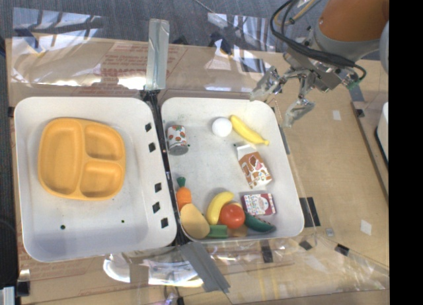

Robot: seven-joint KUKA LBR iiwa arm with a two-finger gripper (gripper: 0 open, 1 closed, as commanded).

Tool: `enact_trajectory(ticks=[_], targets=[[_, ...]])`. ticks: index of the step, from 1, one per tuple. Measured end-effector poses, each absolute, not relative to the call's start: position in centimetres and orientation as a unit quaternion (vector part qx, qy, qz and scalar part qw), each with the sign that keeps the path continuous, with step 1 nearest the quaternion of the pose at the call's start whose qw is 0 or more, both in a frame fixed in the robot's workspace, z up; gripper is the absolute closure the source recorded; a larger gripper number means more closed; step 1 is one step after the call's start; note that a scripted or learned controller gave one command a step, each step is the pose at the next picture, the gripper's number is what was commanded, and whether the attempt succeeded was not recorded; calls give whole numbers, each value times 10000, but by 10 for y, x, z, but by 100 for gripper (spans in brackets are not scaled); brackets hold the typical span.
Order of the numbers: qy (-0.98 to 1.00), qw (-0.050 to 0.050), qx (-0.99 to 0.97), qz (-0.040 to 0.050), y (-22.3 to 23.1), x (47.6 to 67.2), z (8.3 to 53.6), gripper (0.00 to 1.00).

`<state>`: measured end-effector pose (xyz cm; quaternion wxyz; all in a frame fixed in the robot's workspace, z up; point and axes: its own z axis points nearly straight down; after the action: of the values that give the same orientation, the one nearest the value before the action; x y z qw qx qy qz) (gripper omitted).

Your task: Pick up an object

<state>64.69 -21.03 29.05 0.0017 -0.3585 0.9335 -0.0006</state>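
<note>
Crowding the right white bin's near edge, I counted two yellow bananas, one red tomato, one carrot. Beyond its far right corner hovered my gripper, fingers spread, holding nothing.

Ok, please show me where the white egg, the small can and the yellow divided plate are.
white egg (221, 126), camera view, middle of the shell.
small can (176, 138), camera view, its printed side.
yellow divided plate (81, 158), camera view, the ridge between its compartments.
</note>
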Motion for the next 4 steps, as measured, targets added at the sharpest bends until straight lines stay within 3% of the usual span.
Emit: enact_trajectory(ticks=[1,2,3,4], targets=[[9622,-19,-2723,22,-180,654,157,0],[9756,-3,-2198,5,-210,589,91,0],[9844,37,-1758,-13,-210,597,94,0],[9838,80,-1789,-31,-209,599,105,100]])
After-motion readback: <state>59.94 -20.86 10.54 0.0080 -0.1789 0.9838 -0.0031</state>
